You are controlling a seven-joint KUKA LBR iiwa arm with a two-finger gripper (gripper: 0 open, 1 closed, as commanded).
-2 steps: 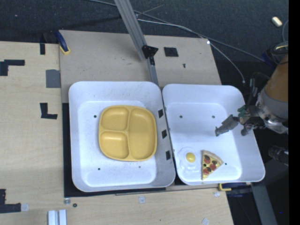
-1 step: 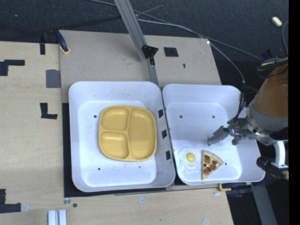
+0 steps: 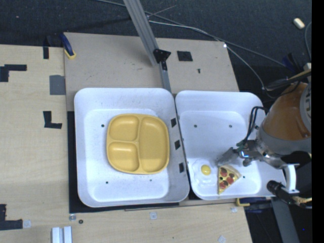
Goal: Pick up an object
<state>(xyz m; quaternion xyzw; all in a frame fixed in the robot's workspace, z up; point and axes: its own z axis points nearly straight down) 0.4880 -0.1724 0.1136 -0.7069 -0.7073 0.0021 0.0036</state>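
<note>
- Nothing is lifted yet: the grey two-finger gripper hangs low in the right shallow white plastic bin, just above the toy pizza slice by its front edge; jaw state unreadable.
- A flat glossy fried-egg toy lies beside the pizza.
- A smooth yellow three-compartment plastic plate sits mid left bin.
</note>
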